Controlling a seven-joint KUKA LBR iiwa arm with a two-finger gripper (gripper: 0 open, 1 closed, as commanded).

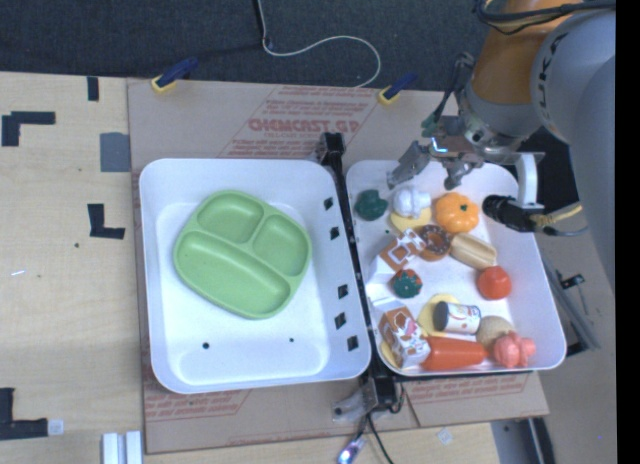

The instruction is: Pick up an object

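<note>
The toys fill the right bin (552,304): a pumpkin (459,212), a white piece (408,199), a dark green piece (371,204), a hot dog (473,250), a tomato (494,282), a carrot (452,354) and others. The gripper (438,164) hangs over the bin's far end, jaws spread wide and holding nothing. The white piece lies just below its left finger, the pumpkin just below its right. The left bin (160,282) holds a green tray (241,252).
</note>
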